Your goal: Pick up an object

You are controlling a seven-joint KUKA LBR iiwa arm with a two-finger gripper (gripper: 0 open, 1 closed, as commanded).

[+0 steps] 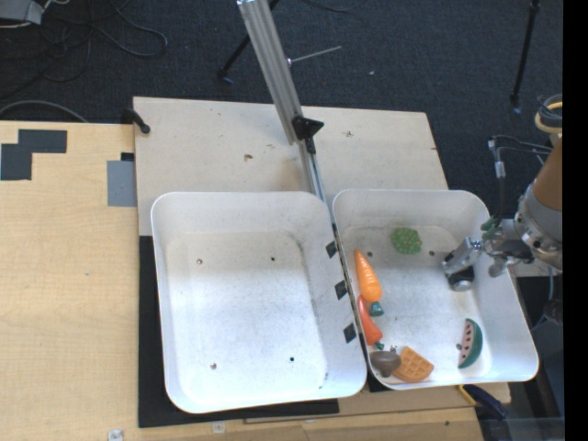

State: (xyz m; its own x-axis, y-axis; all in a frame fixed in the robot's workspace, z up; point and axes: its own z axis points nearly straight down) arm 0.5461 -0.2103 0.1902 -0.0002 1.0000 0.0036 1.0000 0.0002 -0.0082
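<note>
My gripper (475, 249) hangs over the right edge of the right bin (432, 202), reaching in from the right. Nothing shows between its tips. A green knobbly ball (406, 240) lies to its left, near the bin's back. An orange carrot (367, 278) lies along the bin's left wall, with a redder carrot (370, 322) just below it. At the front sit a brown lump (386, 363) and an orange waffle piece (414, 366), touching each other. A watermelon slice (469, 343) rests at the front right, below the gripper.
The left bin (175, 246) stands beside the right one, sharing a divider with black clips (341, 289). A slanted aluminium rail (276, 72) rises behind the bins. A pale wooden table (64, 274) lies to the left.
</note>
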